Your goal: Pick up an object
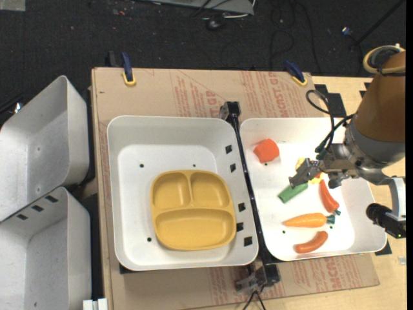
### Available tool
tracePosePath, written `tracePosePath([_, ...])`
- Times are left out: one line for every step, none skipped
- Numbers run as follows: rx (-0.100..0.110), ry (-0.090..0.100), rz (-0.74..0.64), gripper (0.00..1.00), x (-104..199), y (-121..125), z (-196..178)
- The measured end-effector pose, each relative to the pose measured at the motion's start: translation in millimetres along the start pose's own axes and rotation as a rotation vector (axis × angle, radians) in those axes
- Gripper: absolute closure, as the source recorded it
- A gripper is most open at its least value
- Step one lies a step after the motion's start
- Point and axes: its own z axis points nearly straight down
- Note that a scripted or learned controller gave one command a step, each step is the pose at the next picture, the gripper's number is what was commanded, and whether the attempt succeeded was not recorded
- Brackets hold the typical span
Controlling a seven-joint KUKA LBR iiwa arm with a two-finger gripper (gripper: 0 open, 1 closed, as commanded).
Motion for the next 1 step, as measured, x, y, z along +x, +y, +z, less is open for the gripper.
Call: tracePosePath([-0.011,-0.001,-0.002,0.00,0.2,1.7,-5.4])
